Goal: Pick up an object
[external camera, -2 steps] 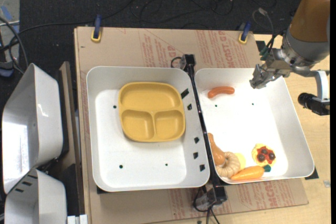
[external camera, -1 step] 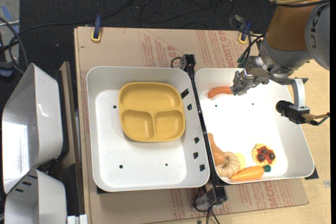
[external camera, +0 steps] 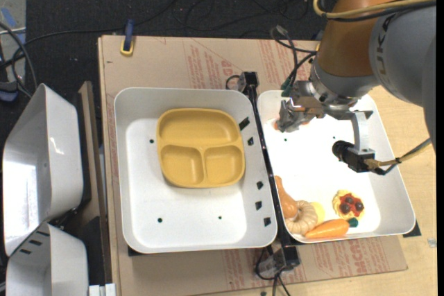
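2 shallow white bins are seen side by side on the desk (external camera: 187, 55); the right bin (external camera: 392, 180) is taken as the landmark. The left bin (external camera: 139, 218) lies just beside it, touching along the shared edge, and a yellow divided plate (external camera: 201, 147) with 3 compartments is held in that bin's upper middle. The grey arm (external camera: 409, 45) with its orange band (external camera: 354, 21) is extended over the right bin's upper part; the claw (external camera: 290, 118) is lowered at the bin's upper left corner, close to the dividing edge; whether it is wide or narrow cannot be told, as the tips are hidden in the mechanism and in blur. A small orange-red patch is seen at the claw's left side, but what it is cannot be told. At the right bin's lower edge a group of toy foods is gathered: an orange carrot (external camera: 326, 228) lies against the rim; a pale curled shrimp-like piece (external camera: 302, 213) touches it from above; an orange elongated piece (external camera: 284, 196) rests near the bin's left wall; a small yellow piece with red topping (external camera: 348, 204) sits just beside the carrot, toward the bin's right. All these things lie well apart from the claw.
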Controlling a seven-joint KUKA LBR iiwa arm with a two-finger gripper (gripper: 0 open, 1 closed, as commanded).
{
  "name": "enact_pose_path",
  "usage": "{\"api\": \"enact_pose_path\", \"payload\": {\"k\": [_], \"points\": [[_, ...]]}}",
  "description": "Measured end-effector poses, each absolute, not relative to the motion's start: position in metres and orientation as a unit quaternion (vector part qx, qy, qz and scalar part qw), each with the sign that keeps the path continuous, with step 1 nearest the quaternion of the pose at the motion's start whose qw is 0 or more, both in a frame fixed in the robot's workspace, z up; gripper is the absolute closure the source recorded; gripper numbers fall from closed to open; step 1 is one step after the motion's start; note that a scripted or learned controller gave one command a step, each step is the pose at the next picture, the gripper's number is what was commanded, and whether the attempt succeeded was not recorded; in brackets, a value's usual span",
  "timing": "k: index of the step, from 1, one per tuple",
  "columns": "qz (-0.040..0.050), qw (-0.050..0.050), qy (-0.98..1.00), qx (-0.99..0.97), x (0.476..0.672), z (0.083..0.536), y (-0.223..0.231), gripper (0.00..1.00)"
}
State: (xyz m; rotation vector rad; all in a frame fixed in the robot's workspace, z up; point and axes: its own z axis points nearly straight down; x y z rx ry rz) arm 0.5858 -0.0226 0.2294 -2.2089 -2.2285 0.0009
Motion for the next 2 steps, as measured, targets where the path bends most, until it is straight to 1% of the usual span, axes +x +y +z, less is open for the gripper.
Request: {"api": "enact_pose_path", "payload": {"k": [1, 2], "points": [[-0.0001, 0.001, -0.710, -0.704, 0.588, 0.223, 0.035, 1.00], [0.0003, 0.001, -0.708, -0.706, 0.584, 0.218, 0.084, 1.00]]}}
